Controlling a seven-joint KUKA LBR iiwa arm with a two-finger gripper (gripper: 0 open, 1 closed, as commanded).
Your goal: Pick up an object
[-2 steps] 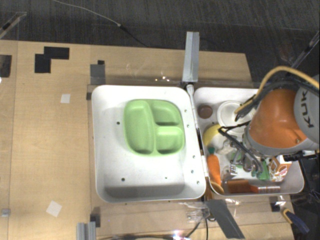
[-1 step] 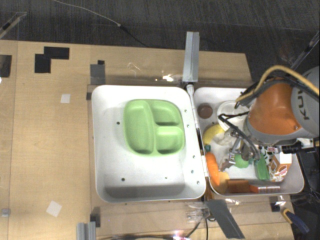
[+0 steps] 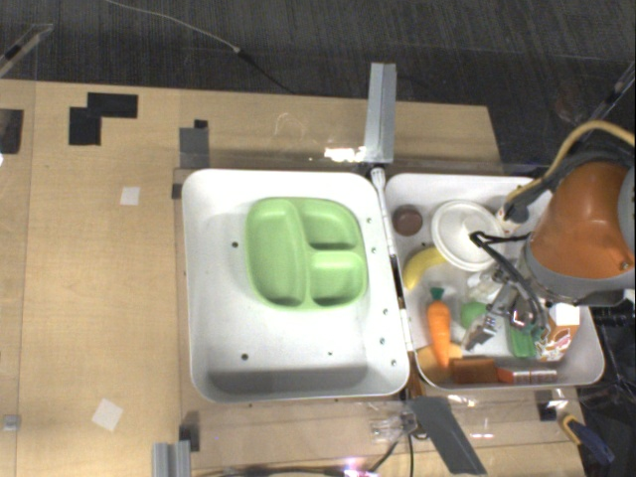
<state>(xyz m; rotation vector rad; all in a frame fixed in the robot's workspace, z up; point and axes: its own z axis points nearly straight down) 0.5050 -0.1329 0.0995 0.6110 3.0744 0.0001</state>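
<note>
Camera view, read from the left: the table (image 3: pixel 89 296) is bare wood there, then comes the left bin (image 3: pixel 214 366), which carries a green divided tray (image 3: pixel 303 251). None of that is my worry. The right bin (image 3: pixel 586 366) is, because it is crowded. A small brown disc (image 3: pixel 407 220) lies near its dividing wall, a white bowl (image 3: pixel 459 233) sits beside it, a banana (image 3: pixel 424 264) below that, and a carrot (image 3: pixel 440 332) runs toward the front wall, with a brown block (image 3: pixel 474 370) at its lower end.

My end effector (image 3: pixel 489 324) hangs low in that bin, just right of the carrot, over a green item (image 3: pixel 469 315). Cables and clutter hide its tips, so I cannot tell whether it is released or clenched, or whether it has anything.

I judge the risk to be a miss or a double contact: things lie so close that I could nudge the carrot or pinch two at once.

My wrist (image 3: pixel 586 229) reaches in from the right, tilted down over the bin's rear half.
</note>
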